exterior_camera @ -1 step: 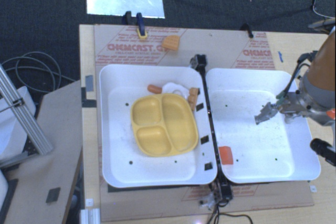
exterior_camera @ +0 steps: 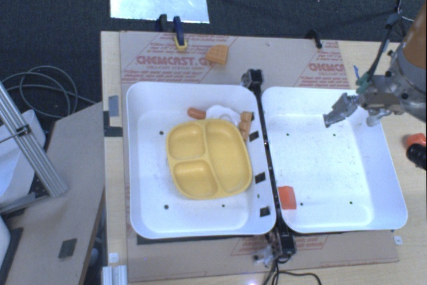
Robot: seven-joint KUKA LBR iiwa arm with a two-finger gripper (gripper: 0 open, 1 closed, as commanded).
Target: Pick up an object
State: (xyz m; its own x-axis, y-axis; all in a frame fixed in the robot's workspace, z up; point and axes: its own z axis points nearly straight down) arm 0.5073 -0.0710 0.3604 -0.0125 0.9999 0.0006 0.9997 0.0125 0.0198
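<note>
Two shallow white plastic bins sit side by side on the bench, and nothing has been lifted from either one, so the task looks to be at its start. The left bin [exterior_camera: 143, 210] holds a yellow three-compartment plastic tray [exterior_camera: 208, 158]; just beyond its far edge lie a small orange sausage-shaped piece [exterior_camera: 196, 113], a white rounded object partly hidden by the tray [exterior_camera: 219, 113], and a tan block-like piece [exterior_camera: 245, 123] near the divider between the bins. The right bin [exterior_camera: 347, 210] has a small orange-red block [exterior_camera: 287, 197] resting close to its near-left corner. A tan waffle-like piece [exterior_camera: 217, 54] lies outside the bins on the board behind them. The arm's two-finger gripper [exterior_camera: 339, 111] hovers over the far part of the right bin, well apart from the orange-red block and from everything in the left bin. No object sits between its tips; whether the claw is spread or closed cannot be told at this angle. By my judgement, the whole pick remains: choosing a target, descending onto it, closing, and lifting. The orange-red block looks like the nearest candidate.
</note>
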